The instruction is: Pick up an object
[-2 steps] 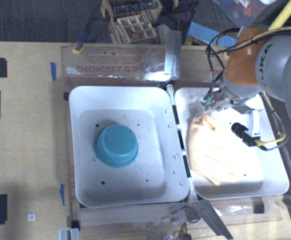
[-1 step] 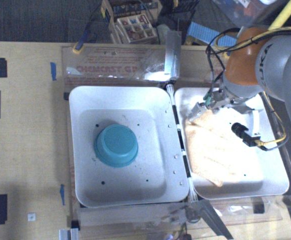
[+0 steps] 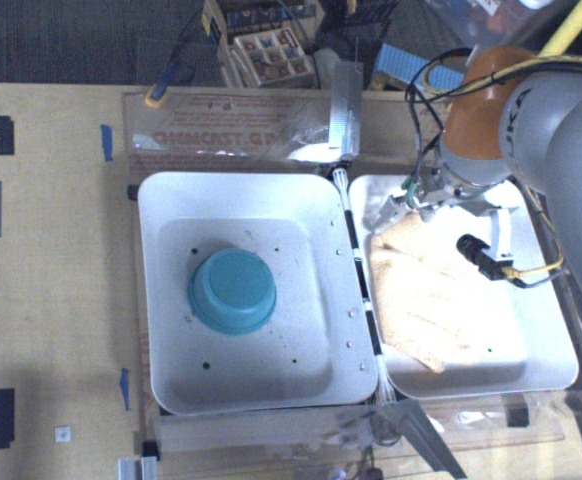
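Pale tan, crumpled cloth (image 3: pixel 433 303), spread flat over most of the floor of the right-hand white plastic bin (image 3: pixel 546 368). Probably light, soft and limp; likely to sag and drape once lifted, so best pinched at a raised fold or the rumpled upper edge near the far wall rather than on a flat stretch. Washed out by glare, so weave and exact outline hard to read.

Directly above that upper edge, the hand (image 3: pixel 418 196) at the end of the grey arm with its orange band (image 3: pixel 481 103); whether apart or together impossible to tell, nothing visibly clamped.

In the left-hand white bin (image 3: pixel 171 208), well apart, a round teal plastic bowl (image 3: pixel 233 290), upside down, smooth, rigid, likely slippery. Both bins shallow, glossy, rounded at the corners, side by side on the light wooden table (image 3: pixel 51 268).
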### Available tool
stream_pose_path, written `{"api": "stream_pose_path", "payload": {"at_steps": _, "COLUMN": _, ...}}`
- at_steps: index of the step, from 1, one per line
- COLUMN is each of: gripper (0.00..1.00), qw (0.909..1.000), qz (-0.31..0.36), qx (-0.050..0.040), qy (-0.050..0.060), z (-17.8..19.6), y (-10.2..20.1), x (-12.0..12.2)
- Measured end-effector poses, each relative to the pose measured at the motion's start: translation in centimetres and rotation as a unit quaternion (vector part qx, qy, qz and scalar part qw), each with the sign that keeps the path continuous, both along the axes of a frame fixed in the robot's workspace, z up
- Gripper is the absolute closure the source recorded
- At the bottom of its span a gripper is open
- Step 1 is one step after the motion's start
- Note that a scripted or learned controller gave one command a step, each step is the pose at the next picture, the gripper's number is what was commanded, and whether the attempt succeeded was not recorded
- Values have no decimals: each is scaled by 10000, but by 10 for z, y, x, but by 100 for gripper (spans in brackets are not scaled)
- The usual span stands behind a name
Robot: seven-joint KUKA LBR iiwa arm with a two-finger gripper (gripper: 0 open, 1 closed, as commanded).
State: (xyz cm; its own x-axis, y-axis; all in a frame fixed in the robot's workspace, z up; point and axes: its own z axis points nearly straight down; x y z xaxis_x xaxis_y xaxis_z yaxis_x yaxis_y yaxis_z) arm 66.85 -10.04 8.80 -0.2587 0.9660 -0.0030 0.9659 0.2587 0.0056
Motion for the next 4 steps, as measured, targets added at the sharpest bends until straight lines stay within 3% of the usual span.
{"api": "stream_pose_path", "payload": {"at_steps": 1, "gripper": 100, "qw": 10000, "qz": 4, "qx": -3, "qy": -43, "z": 13, "y": 0, "x": 2}}
{"api": "stream_pose_path", "payload": {"at_steps": 2, "gripper": 100, "qw": 9876, "qz": 1567, "qx": -10, "qy": -6, "z": 98, "y": 34, "x": -1}}
{"api": "stream_pose_path", "payload": {"at_steps": 3, "gripper": 100, "qw": 9935, "qz": 1134, "qx": -6, "qy": -3, "z": 98, "y": 28, "x": -1}}
{"api": "stream_pose_path", "payload": {"at_steps": 4, "gripper": 100, "qw": 9997, "qz": 260, "qx": -5, "qy": 1, "z": 98, "y": 14, "x": -1}}
